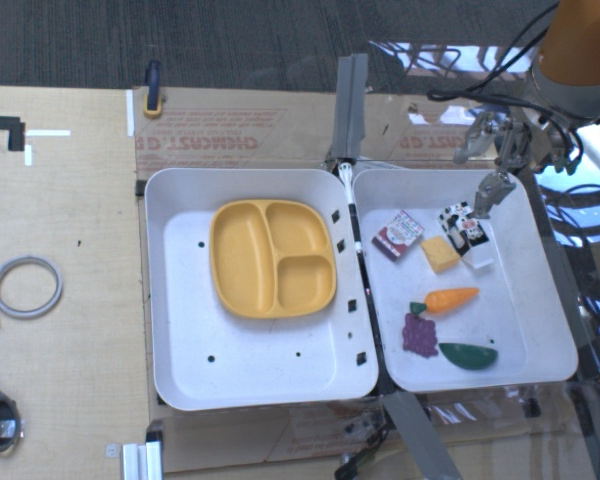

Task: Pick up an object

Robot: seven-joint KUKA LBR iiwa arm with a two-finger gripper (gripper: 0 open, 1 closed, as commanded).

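The right bin [540, 298] holds several small items. A red-and-white box [398, 234] lies next to a yellow block [440, 254], with a black-and-white toy [461, 225] and a white block [479, 259] to their right. Nearer the front are an orange carrot [450, 300], purple grapes [420, 335] and a dark green piece [468, 355]. My gripper [488, 200] hangs over the bin's back right part, just above and right of the black-and-white toy. Whether it touches the toy is unclear. The grey arm with its orange band comes in from the top right corner.
A yellow divided plate [273, 258] lies in the left bin [180, 368]. A grey divider [350, 108] stands between the bins at the back. Outside the bins, a tape ring [25, 286] lies on the wooden bench at left, and cables hang along the right side.
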